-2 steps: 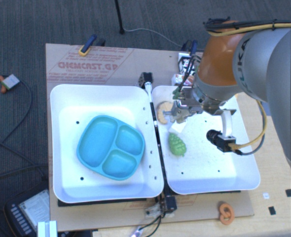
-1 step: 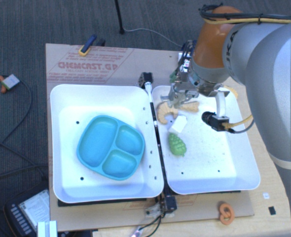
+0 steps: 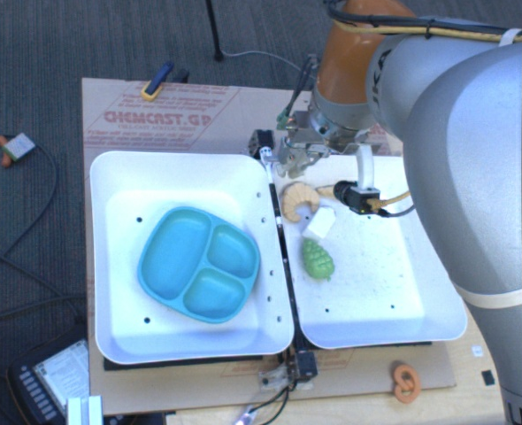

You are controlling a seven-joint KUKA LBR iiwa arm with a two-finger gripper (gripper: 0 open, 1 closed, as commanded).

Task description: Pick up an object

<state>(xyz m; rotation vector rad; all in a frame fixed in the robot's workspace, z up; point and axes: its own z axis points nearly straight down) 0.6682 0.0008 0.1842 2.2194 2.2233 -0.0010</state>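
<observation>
Camera view looks down at a slant on two white bins that sit side by side on a bench. Nearest to the camera, an orange pretzel-shaped toy lies on the bench in front of the right bin. On the floor at the lower left corner lies a dark device with a white label.

The left bin holds a blue divided plate with three compartments, lying flat near the middle of the bin. In the right bin, close to the wall that it shares with the left bin, a green bumpy toy lies on the floor of the bin. Just behind it is a small white block, and behind that a tan ring-shaped toy like a bagel.

The gripper hangs over the far left corner of the right bin, just behind the tan ring. I cannot tell how its fingers stand, and I see no object between them. Above it rises the grey arm with the orange band.

Farther back, a blue and yellow tool lies on the brown cardboard sheet with red print, behind the left bin.
</observation>
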